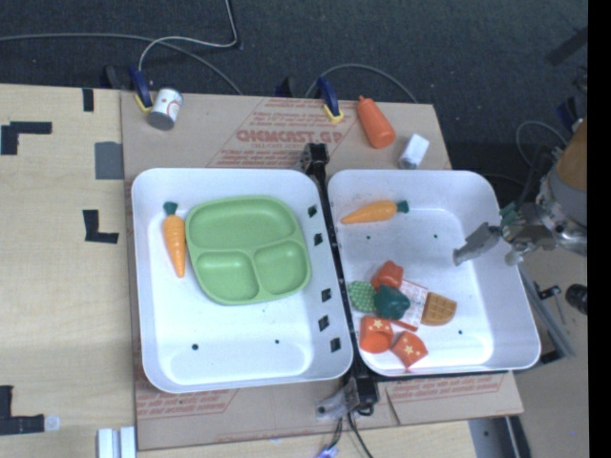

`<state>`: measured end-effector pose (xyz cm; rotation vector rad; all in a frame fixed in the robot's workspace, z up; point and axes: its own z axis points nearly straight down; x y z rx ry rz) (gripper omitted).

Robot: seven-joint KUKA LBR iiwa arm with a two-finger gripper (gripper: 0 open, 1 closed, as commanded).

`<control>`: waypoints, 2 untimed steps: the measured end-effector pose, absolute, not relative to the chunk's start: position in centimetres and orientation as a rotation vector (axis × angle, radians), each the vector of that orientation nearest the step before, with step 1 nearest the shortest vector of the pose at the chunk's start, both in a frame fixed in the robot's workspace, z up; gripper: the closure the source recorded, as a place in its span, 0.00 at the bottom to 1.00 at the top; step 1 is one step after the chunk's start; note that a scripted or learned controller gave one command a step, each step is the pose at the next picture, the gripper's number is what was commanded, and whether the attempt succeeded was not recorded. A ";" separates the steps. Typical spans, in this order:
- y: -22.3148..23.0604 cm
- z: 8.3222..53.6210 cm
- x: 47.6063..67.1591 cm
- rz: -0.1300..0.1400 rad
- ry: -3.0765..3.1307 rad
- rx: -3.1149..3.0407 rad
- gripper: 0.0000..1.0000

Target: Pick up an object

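Toy pile lies near (leftward, below) pincer.

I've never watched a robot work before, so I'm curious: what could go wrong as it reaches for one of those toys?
1. The toys in the right bin lie bunched together, touching: the end effector might nudge several and lift none.
2. The end effector sits near the bin's right wall and could bump it.
3. The lone carrot is slim and might slip out.

Tray sits in the left bin with a carrot just left — right bin holds a second carrot behind the toy cluster.
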<state>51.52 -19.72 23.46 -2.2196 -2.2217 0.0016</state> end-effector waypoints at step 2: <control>-10.4 9.2 52.9 -0.006 -2.230 -2.238 0.00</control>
